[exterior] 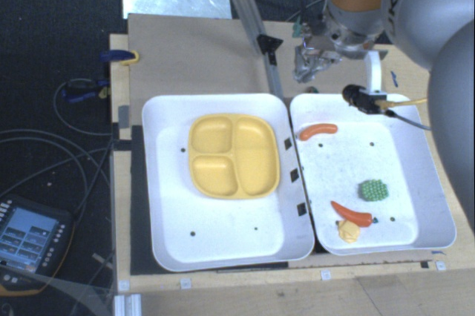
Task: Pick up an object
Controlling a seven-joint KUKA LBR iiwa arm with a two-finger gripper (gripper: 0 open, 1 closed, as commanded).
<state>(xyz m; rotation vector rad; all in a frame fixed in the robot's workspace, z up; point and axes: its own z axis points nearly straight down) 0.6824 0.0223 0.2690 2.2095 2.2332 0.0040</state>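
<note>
Nearest the camera, in the right white bin (438, 218), a small yellow lumpy toy food piece (348, 231) is lying at the front, touching the tip of a red-orange chilli-shaped toy (352, 214). Just behind them a green knobbly broccoli-like toy (373, 191) is sitting apart. Farther back, near the bin's left wall, an orange-red sausage-shaped plastic toy (318, 131) is lying flat.

In the left white bin (163, 218) a yellow three-compartment plastic plate (231, 156) is resting.

Beyond the far rim, above the tabletop (193, 55), the gripper (310, 68) is hanging under the orange-banded wrist; whether the jaws are spread or pressed together cannot be told.

The sausage toy is being judged light, stiff and smooth, so likely slippery; a hold across its narrow middle is being favoured. The broccoli's knobbly surface is probably offering better grip.
</note>
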